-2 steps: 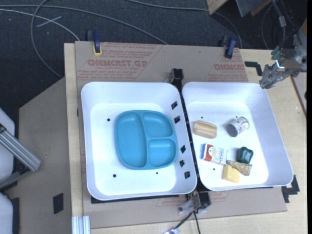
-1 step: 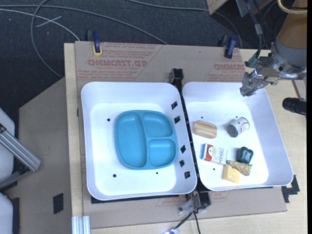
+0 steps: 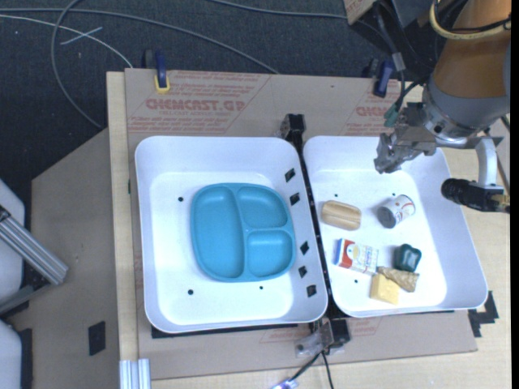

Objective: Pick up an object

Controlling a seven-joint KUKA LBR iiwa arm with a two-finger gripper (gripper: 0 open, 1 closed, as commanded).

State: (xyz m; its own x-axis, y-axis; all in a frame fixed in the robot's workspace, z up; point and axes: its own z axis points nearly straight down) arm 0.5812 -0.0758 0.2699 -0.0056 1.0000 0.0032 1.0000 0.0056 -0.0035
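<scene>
The right bin (image 3: 454,294) holds several small items: a tan bread roll (image 3: 340,214), a grey and white can lying on its side (image 3: 394,211), a red and white carton (image 3: 356,256), a teal object (image 3: 407,258) and a yellow wedge of cheese (image 3: 390,286). My gripper (image 3: 390,161) hangs over the back part of the right bin, above and behind the can. Nothing shows between its fingers. The arm comes in from the upper right.
The left bin (image 3: 162,168) holds a blue divided plate (image 3: 242,231). Black clips run along the seam between the bins (image 3: 301,217). Blue clamps (image 3: 161,70) hold the cardboard base at the back. Cables lie on the dark floor behind.
</scene>
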